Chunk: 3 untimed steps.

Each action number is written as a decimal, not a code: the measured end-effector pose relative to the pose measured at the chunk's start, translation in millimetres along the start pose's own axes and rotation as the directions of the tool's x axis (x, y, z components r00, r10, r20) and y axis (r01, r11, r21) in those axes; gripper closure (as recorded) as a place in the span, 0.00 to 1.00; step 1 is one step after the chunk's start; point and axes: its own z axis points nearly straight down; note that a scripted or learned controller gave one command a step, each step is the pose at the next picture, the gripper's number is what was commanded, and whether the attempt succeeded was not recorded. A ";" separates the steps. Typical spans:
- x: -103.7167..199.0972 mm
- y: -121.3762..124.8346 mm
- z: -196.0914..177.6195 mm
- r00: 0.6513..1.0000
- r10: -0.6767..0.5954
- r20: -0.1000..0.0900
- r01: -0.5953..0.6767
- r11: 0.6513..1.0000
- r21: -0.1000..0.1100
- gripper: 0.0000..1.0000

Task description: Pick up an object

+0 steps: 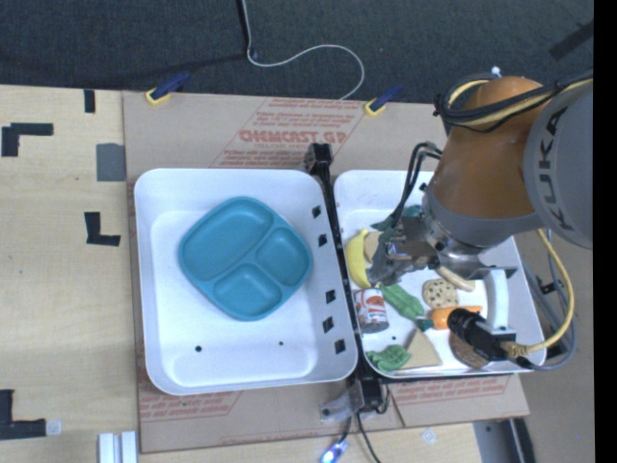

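The right bin (pixel 364 189) holds several toy foods. A yellow banana (pixel 358 257) lies at its left side, with a small red and white can (pixel 372 311) just below it. A green pod (pixel 406 303), a speckled cookie (pixel 437 291) and an orange piece (pixel 442 318) lie near the middle. My gripper (pixel 388 261) hangs low over the bin, right beside the banana and just above the green pod. The gripper's dark body hides what is under it.
The left bin (pixel 154 297) carries a blue divided plate (pixel 246 257). A green leafy piece (pixel 390 359), a pale wedge (pixel 423 351) and a brown round item (pixel 469 348) crowd the right bin's front edge. A black clip divider (pixel 333 258) separates the bins.
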 end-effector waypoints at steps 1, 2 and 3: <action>-11.0 0.9 -61.4 1.000 0.001 0.000 -0.001 1.000 -0.013 1.00; 34.8 0.3 -9.4 1.000 -0.003 0.000 0.003 1.000 -0.003 1.00; 36.4 1.1 -109.2 1.000 -0.002 -0.001 0.002 1.000 -0.018 1.00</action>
